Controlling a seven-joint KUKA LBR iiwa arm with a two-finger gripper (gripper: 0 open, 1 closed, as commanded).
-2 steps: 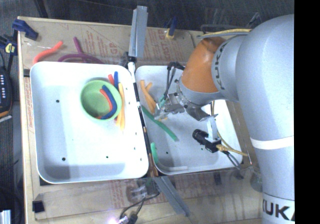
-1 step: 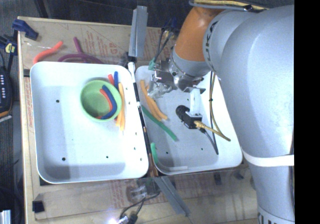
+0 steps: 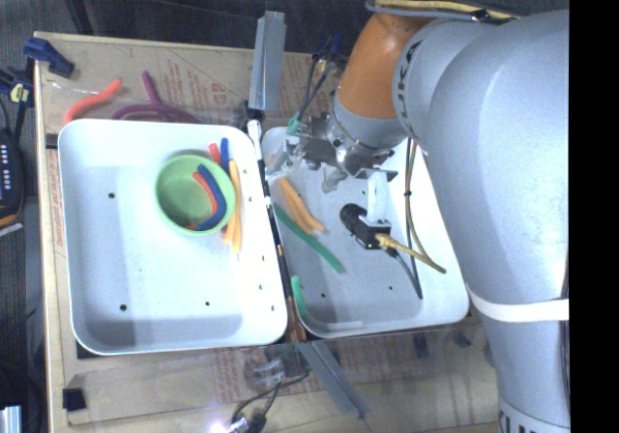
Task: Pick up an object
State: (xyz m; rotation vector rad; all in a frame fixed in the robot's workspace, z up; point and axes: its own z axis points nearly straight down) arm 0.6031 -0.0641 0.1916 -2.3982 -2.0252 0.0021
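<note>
My gripper (image 3: 311,158) hangs low over the far left corner of the right bin (image 3: 440,298), under the grey arm with its orange band. Just in front of it on the bin floor lie an orange strip (image 3: 298,205) and a long green strip (image 3: 309,242). A short green piece (image 3: 297,295) rests by the bin's near left wall. Nothing is visibly between the gripper and these pieces.
The left bin (image 3: 116,305) holds a green bowl (image 3: 190,195) with red and blue strips in it, and an orange strip (image 3: 234,213) beside it. Behind that bin, a red tool (image 3: 94,100) and a purple cable (image 3: 155,112) lie on the bench.
</note>
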